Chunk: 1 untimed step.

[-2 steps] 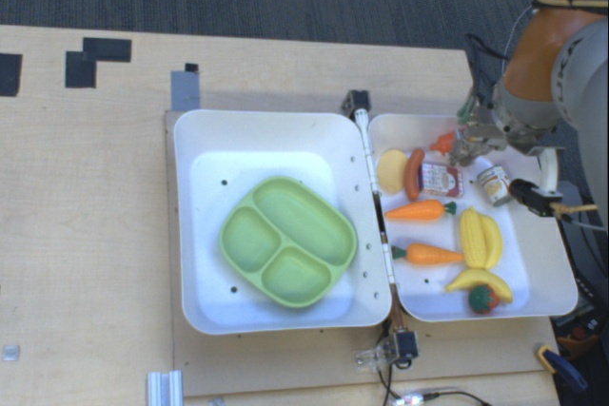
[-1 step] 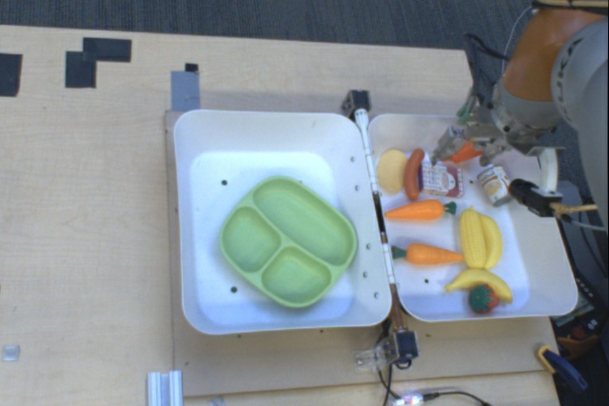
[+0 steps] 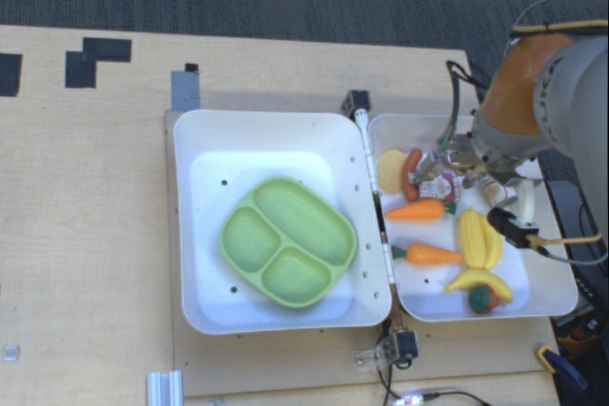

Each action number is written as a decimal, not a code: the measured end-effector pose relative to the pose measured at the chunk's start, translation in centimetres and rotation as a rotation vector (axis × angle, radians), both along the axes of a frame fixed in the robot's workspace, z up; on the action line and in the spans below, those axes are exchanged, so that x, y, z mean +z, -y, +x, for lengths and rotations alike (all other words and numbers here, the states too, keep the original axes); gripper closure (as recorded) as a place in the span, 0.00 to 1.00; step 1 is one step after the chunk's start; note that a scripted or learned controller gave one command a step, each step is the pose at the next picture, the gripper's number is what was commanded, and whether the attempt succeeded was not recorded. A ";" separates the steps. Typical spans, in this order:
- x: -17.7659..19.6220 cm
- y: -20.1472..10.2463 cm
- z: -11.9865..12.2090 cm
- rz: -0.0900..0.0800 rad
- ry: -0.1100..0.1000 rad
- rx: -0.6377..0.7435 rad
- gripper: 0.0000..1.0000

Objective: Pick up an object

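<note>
The right bin (image 3: 552, 299) holds several toy foods. An orange carrot (image 3: 417, 212) lies near its left wall, and a second carrot (image 3: 433, 254) lies below it. Two yellow bananas (image 3: 479, 238) sit in the middle, with another banana (image 3: 481, 280) and a red-and-green fruit (image 3: 481, 299) toward the front. A pale yellow piece (image 3: 391, 170) and a red sausage (image 3: 411, 174) lie at the back left. My gripper (image 3: 445, 170) hangs low over the back of this bin, just above the upper carrot and right of the sausage.
The left bin (image 3: 205, 157) carries a green divided plate (image 3: 288, 241). The grey arm with its orange band (image 3: 519, 90) reaches in over the right bin's back right corner. A black cable (image 3: 519, 233) runs past the bananas.
</note>
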<state>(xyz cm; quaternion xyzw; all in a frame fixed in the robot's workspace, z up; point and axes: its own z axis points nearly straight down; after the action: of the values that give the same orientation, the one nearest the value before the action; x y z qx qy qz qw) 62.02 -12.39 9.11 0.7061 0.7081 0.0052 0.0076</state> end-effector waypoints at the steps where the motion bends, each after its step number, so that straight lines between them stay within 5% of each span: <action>1: 1.3 0.1 0.2 -0.003 0.008 0.002 1.00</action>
<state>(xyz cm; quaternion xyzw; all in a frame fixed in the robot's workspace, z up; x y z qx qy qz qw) 62.27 -12.46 10.43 0.7055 0.7086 0.0072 0.0115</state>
